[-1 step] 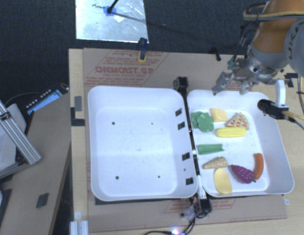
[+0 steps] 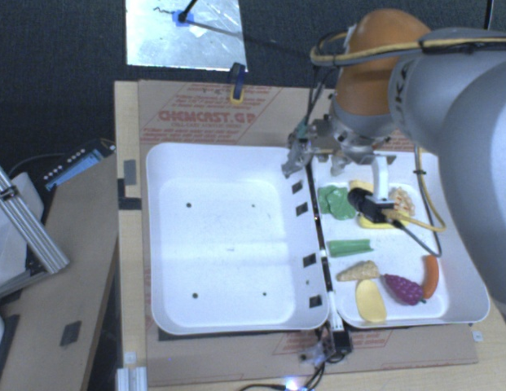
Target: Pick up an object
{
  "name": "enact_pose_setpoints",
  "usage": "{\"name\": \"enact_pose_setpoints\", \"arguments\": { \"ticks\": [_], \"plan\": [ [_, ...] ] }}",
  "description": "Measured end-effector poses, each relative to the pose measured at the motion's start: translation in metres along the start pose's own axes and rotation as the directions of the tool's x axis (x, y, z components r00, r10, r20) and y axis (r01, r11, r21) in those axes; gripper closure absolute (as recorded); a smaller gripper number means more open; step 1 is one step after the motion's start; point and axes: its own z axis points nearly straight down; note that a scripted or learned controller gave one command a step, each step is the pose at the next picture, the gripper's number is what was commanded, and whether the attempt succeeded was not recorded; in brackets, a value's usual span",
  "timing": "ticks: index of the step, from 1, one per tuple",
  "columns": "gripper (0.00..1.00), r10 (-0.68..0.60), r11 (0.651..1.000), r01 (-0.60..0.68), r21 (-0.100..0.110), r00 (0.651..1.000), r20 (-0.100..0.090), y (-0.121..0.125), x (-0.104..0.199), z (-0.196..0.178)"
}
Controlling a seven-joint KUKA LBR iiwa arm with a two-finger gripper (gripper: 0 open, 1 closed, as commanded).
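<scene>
Camera view: gripper [image 2: 319,158] hovers at twelve o'clock of the right bin [image 2: 458,296], its grip state impossible to tell. A green toy leaf [image 2: 336,202] at its six o'clock looks light, slick plastic, best pinched across its middle.

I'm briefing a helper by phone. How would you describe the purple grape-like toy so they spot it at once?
Look in the shallow white bin on the view's right, at its near end. Between the pale yellow oval piece and the slim orange stick lies the knobbly purple grape-like toy, the only purple item there.
</scene>
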Motion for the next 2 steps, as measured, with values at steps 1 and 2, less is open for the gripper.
{"name": "enact_pose_setpoints", "arguments": {
  "ticks": [1, 2],
  "plan": [
    [0.00, 0.003, 1.000, -0.003, 0.001, 1.000, 0.001, -0.049, 0.073, 0.002],
    [0.00, 0.003, 1.000, -0.003, 0.006, 1.000, 0.002, -0.085, 0.162, 0.094]
  ]
}}
